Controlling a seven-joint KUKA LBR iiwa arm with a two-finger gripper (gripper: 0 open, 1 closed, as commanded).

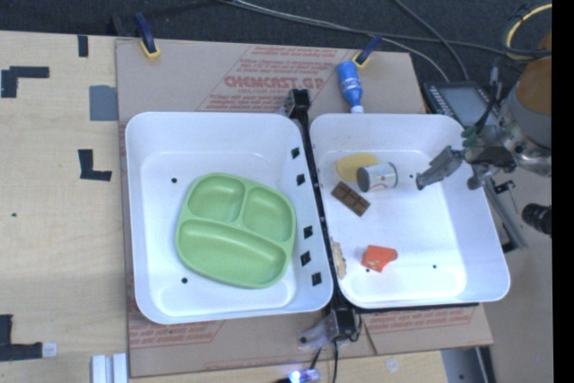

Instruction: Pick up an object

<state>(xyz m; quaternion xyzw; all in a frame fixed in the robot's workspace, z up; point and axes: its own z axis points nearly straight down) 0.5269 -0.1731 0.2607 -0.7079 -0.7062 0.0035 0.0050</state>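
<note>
Orange plastic wedge [378, 257] sits near the front of the right white bin [475, 278]. Farther back in that bin: brown chocolate-bar block [351, 198], small white cylindrical can [378, 177] touching a yellow round piece [353, 166]. Green divided plate [237, 230] fills the left white bin [148, 157]. Gripper [453, 168] hovers over the right bin's rear right, fingers apart, holding nothing.

Two bins [143, 193] sat on the bench; one held one green plate [237, 230], the other one can [378, 177], one yellow piece [355, 165], one brown bar [351, 198], one orange piece [379, 257].
</note>
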